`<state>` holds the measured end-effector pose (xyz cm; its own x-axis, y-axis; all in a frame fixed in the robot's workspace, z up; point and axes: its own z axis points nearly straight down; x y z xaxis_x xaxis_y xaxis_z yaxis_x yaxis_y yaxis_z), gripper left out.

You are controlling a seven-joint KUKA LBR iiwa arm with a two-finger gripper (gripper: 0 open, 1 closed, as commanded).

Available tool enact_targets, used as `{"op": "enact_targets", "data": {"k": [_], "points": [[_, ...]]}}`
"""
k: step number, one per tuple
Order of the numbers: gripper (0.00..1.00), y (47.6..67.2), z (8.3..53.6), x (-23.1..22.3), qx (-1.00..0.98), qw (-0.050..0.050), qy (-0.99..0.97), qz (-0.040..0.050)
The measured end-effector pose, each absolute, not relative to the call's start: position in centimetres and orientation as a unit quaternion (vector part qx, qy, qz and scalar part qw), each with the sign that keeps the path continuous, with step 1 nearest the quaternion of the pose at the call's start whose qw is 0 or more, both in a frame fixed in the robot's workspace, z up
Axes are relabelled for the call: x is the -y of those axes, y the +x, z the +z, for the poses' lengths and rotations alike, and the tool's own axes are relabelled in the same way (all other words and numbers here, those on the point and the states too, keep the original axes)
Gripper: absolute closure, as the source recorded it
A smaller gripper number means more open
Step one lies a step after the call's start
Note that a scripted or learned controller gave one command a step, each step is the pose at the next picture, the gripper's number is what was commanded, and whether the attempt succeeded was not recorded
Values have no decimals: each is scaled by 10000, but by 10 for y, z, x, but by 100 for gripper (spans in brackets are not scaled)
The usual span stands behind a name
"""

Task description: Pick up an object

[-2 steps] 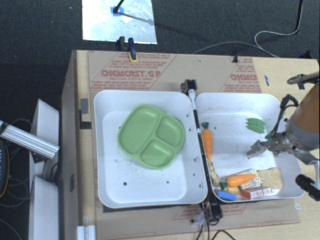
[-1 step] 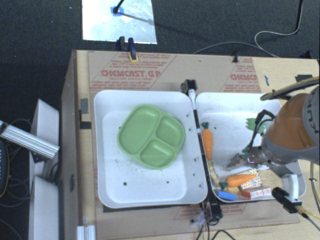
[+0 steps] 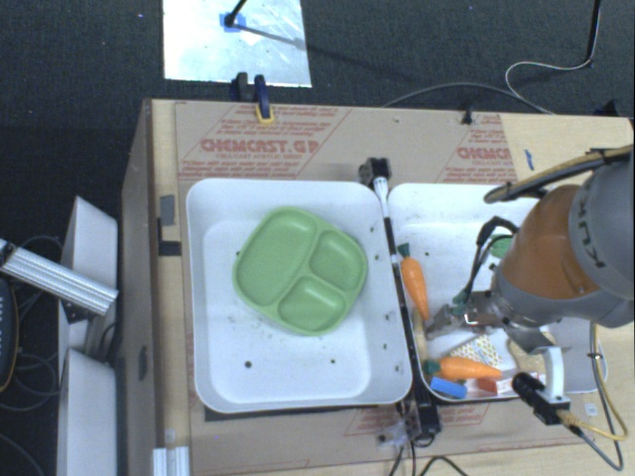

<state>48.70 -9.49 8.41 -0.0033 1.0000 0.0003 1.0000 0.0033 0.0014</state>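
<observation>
The right bin holds a cluster of small objects near its front left corner. An orange carrot-like toy lies along the bin's left wall. A second orange toy lies near the front edge, with a small blue piece beside it and a patterned white item just behind. My gripper hangs low over this cluster, between the two orange toys. The grey arm with its orange band covers the bin's right half.
The left bin holds a green divided plate in its middle. A black divider runs between the bins. Cables lie at the front right of the bench. Cardboard lines the bench behind both bins.
</observation>
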Motion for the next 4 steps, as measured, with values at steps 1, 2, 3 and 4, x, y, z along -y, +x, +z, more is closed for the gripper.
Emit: {"op": "enact_targets", "data": {"k": [1,2,3,4], "points": [[0,487,84,84,-7077,22,7066,2],[100,488,95,84,-7084,26,7058,15],[100,571,185,47,-7089,16,7053,18],[0,570,184,48,-7087,7,7055,3]]}}
